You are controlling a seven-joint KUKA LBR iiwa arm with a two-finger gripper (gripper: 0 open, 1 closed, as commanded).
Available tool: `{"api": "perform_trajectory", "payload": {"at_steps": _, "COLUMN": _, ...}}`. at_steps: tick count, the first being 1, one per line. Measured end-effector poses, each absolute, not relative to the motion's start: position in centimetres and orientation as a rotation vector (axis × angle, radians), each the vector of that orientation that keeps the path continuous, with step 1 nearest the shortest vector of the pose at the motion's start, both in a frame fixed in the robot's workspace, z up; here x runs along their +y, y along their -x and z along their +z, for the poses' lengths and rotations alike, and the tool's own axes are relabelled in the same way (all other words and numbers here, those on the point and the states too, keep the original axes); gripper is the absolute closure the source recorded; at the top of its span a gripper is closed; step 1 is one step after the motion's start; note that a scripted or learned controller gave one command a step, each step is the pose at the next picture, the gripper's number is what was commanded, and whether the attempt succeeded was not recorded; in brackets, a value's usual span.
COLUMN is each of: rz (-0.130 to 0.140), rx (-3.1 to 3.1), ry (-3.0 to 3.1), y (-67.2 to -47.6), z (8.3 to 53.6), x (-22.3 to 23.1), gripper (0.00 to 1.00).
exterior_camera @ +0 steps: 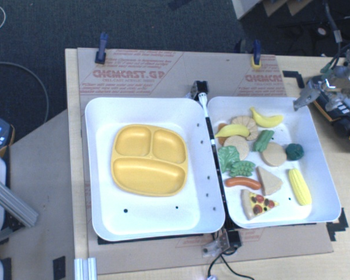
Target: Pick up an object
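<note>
The gripper [306,98] hangs at two o'clock, just over the right bin's [324,182] far corner; whether its jaws are released or clenched, I cannot tell. The toy food fills that bin: two bananas [266,119], a corn cob [299,186], a pizza slice [257,203], a sausage [242,183], lettuce [228,155]. A yellow tray [150,159] sits in the left bin [105,214].

Toy food [262,156] beside yellow tray [149,160]
</note>
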State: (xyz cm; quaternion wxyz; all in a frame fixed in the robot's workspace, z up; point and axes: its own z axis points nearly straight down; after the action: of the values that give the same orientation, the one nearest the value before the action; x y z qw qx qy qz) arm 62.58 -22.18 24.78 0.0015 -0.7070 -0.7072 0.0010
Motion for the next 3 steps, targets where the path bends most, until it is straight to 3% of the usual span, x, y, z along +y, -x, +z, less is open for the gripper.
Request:
{"api": "perform_trajectory", "payload": {"at_steps": 1, "rz": -0.006, "rx": -2.230, "ry": 2.225, "y": -58.2, "z": 34.8, "x": -19.9, "gripper": 0.00}}
{"api": "perform_trajectory", "payload": {"at_steps": 2, "rz": 0.003, "rx": -2.227, "ry": 2.221, "y": -58.3, "z": 35.1, "x": -19.9, "gripper": 1.00}}
{"api": "perform_trajectory", "payload": {"at_steps": 3, "rz": 0.003, "rx": -2.215, "ry": 2.225, "y": -52.8, "z": 36.9, "x": -21.9, "gripper": 1.00}}
